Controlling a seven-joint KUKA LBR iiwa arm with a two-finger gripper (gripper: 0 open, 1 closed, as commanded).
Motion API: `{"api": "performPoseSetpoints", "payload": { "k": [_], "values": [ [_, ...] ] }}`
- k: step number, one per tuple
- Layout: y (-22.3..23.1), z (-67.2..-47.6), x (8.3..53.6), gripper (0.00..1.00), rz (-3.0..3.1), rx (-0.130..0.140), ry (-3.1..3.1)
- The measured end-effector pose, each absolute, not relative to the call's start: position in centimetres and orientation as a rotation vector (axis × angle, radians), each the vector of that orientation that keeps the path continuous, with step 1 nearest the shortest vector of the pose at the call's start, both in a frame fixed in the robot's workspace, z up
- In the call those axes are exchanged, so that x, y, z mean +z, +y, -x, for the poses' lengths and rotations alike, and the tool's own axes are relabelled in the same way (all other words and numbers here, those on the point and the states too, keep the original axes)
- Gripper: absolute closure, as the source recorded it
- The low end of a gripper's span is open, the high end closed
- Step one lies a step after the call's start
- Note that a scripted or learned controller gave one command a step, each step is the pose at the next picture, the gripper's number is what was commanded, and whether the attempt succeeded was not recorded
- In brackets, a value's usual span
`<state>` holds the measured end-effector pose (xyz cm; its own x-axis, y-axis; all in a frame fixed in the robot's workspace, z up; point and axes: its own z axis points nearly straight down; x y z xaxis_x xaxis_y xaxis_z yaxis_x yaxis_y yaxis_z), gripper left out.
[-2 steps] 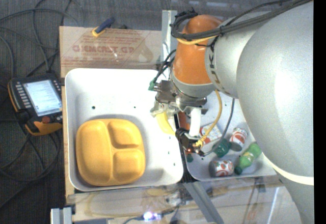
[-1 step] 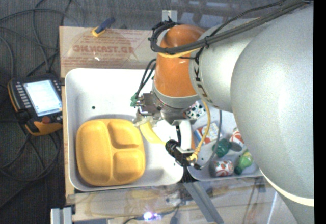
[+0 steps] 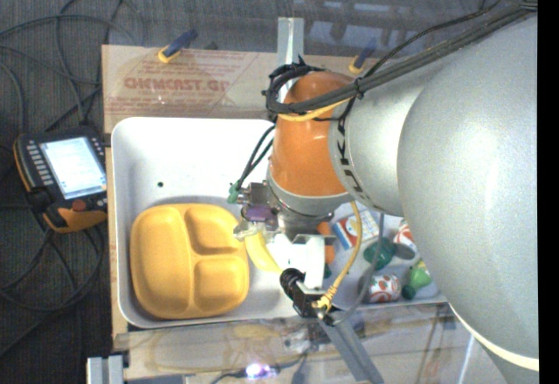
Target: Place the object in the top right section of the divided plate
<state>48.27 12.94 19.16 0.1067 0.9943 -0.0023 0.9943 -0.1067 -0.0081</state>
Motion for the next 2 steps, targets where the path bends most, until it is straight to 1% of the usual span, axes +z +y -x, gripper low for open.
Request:
{"api": "performPoseSetpoints", "payload": {
  "k": [1, 2],
  "values": [
    [10.7, -48.3, 19.5, 1.00, 2.313, 0.010, -2.122],
    [14.7, -50.1, 32.0, 1.00, 2.156, 0.008, -2.288]
  ]
}}
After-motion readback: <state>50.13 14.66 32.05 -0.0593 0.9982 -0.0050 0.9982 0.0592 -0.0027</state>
